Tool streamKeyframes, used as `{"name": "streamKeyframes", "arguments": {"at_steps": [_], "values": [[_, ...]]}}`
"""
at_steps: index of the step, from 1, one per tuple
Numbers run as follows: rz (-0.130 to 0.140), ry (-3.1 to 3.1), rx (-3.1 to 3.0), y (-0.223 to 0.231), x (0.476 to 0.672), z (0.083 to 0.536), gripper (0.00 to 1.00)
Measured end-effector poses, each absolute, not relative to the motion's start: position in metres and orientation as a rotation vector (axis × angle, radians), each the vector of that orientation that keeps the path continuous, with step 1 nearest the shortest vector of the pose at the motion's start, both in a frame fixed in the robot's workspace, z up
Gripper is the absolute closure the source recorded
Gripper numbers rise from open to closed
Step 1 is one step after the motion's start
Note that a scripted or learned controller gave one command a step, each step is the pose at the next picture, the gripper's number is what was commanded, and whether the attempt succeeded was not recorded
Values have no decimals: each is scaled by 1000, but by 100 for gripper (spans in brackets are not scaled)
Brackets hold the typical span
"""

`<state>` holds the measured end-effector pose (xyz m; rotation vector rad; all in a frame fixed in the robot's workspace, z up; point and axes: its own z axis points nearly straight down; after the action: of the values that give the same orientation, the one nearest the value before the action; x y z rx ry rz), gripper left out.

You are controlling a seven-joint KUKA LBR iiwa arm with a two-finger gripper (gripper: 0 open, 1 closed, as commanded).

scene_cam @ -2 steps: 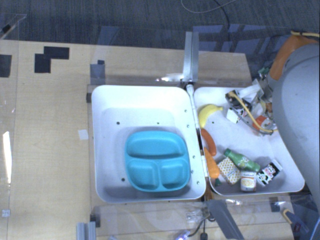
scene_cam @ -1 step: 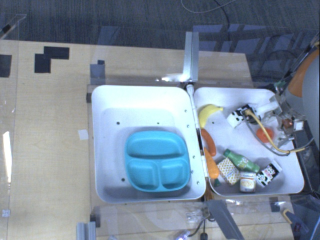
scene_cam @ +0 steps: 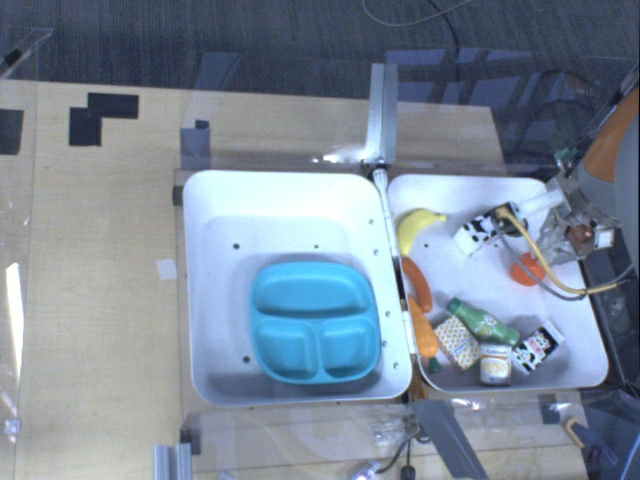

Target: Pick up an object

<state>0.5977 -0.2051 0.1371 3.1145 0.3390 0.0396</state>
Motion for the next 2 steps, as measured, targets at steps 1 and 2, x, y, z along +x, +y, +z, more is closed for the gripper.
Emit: {"name": "streamKeyframes", "arguments": {"at_steps": [1,2], "values": [[9,350,3121,-204,658,87,100],[8,350,3121,-204,657,87,0]]}}
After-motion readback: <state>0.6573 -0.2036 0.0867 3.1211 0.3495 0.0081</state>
